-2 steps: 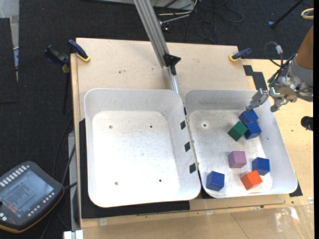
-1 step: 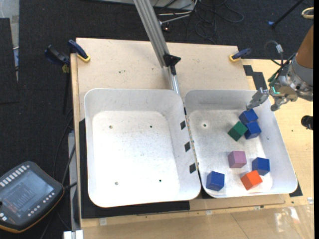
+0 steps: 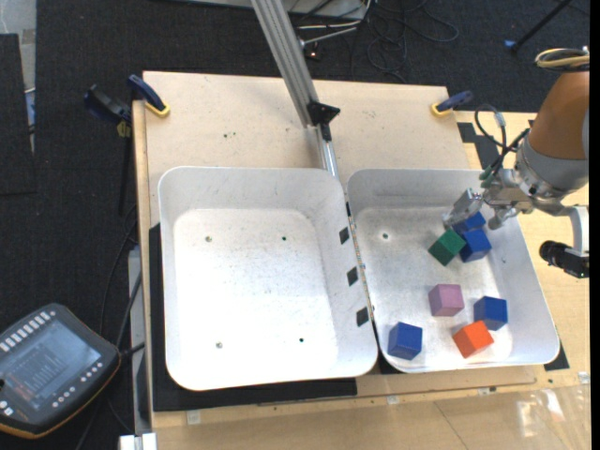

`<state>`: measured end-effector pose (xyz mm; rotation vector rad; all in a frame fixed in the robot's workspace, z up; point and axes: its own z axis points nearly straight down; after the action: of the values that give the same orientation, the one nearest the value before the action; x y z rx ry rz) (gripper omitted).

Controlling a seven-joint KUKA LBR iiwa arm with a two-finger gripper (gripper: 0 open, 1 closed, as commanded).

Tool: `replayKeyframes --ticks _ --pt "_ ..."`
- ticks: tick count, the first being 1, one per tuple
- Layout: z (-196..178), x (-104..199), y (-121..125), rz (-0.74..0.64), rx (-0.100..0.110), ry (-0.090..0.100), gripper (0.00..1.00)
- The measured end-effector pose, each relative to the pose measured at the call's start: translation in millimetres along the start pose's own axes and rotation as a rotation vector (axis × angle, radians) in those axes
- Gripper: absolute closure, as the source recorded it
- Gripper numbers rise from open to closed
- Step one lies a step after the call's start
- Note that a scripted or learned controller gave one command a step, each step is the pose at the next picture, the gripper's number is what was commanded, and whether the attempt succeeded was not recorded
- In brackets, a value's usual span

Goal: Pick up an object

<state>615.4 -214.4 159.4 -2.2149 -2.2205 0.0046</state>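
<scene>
Six small cubes in the right white bin, two-finger gripper low over a blue cube beside a green cube, finger state impossible to tell.

The bench was a pale, speckled board standing over a dark floor. Two shallow white bins sat on it side by side, the left bin and the right bin touching along their inner edges. Blue-and-yellow clamps gripped the board's far corners, one at the left and one at the right. A grey metal rail slanted down to the board just behind the bins.
</scene>
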Motion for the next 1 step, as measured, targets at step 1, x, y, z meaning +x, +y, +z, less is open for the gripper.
replayKeyframes --ticks 1 --pt "36.5 -2.6 10.5 0.002 -0.024 -0.009 0.0"
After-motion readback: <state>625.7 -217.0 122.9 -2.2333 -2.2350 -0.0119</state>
